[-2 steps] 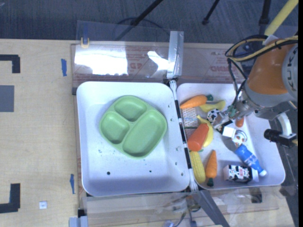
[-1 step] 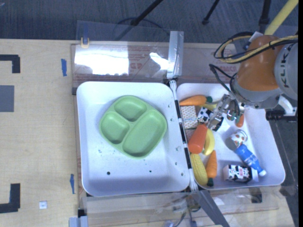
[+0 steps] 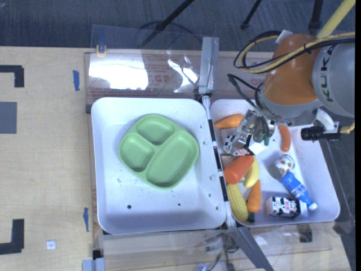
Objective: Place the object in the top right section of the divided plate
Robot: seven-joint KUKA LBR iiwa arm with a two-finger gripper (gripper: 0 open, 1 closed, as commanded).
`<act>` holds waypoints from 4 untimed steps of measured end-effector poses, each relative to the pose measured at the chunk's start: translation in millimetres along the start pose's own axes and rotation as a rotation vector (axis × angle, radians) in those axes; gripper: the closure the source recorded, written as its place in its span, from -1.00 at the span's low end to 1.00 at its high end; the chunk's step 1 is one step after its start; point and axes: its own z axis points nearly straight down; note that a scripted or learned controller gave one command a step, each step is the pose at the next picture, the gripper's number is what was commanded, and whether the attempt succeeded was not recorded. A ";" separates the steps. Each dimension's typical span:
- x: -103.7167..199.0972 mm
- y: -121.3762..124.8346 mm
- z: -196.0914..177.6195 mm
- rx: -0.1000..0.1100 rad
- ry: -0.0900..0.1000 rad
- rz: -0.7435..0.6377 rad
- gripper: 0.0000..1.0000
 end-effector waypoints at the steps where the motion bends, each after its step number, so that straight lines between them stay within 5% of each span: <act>1: -53.0 -2.8 -68.5 0.001 -0.003 0.291 1.00; 2: 5.9 13.0 -40.1 0.002 0.003 0.084 1.00; 3: 77.2 24.3 -46.6 0.001 -0.013 0.082 1.00; 4: 82.3 27.1 -40.4 0.002 0.001 0.077 -1.00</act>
